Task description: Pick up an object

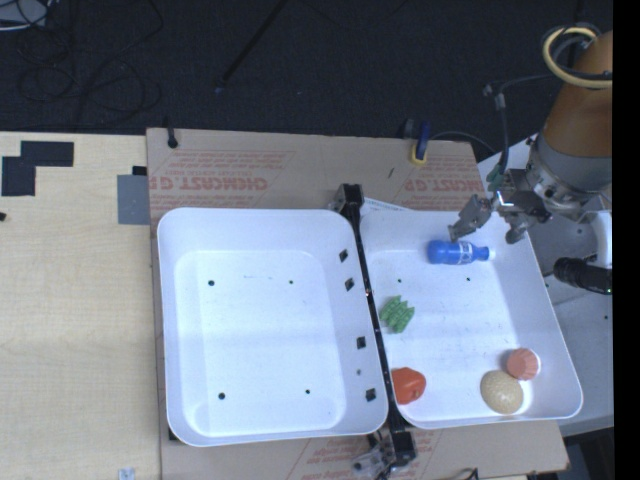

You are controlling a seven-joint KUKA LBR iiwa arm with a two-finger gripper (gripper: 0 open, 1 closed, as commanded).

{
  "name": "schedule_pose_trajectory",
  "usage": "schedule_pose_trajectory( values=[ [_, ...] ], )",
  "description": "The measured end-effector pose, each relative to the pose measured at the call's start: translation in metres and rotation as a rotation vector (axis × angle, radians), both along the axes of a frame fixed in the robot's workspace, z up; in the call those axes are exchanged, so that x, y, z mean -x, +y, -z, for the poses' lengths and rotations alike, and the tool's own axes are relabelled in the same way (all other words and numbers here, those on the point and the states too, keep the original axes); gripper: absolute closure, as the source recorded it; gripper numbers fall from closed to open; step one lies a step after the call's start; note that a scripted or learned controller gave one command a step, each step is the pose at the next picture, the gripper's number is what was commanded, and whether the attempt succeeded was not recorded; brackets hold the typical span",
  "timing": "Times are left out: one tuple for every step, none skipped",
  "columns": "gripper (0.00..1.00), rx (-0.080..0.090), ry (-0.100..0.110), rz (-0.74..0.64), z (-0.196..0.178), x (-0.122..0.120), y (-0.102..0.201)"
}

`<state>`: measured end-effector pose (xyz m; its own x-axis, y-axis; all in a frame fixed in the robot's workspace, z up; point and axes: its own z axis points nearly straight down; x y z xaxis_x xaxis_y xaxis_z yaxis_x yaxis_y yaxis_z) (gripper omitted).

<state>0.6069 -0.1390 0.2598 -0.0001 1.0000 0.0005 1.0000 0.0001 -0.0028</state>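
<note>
1. Gripper point(490, 220): at the upper right of the frame, hanging over the far edge of the right bin point(560, 353). Its two fingers stand apart with nothing between them. One fingertip sits just above the blue bottle.

2. Blue bottle point(458, 253): lying on its side in the upper part of the right bin, its pale cap pointing right. It looks like a small, light plastic item, stiff, with a smooth round body likely to roll or slip. Best taken across the middle of the body, fingers set crosswise to its length. It is the nearest candidate to the gripper.

3. Green piece point(397, 314): near the left wall of the right bin, mid-frame. Knobbly and irregular, probably light; its bumps should give grip, though its closeness to the wall crowds one finger.

4. Red piece point(407, 385): lower left corner of the right bin, close to the wall. Awkward to reach.

5. Cream ball point(502, 392) and pink ball point(522, 364): lower right of the right bin, touching or nearly so. Rounded, apt to squirt out of a pinch.

6. Left bin point(180, 268): left centre of the frame.
</note>
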Motion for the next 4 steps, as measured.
schedule_pose_trajectory(
  values=[
    [0.0,0.003,0.003,0.007,0.02,0.024,-0.08],
    [0.0,-0.004,0.011,-0.004,0.17,0.003,-0.071],
    [0.0,0.002,-0.008,-0.002,0.107,-0.036,-0.075],
    [1.0,0.001,-0.002,-0.002,0.101,-0.034,-0.075]
  ],
)
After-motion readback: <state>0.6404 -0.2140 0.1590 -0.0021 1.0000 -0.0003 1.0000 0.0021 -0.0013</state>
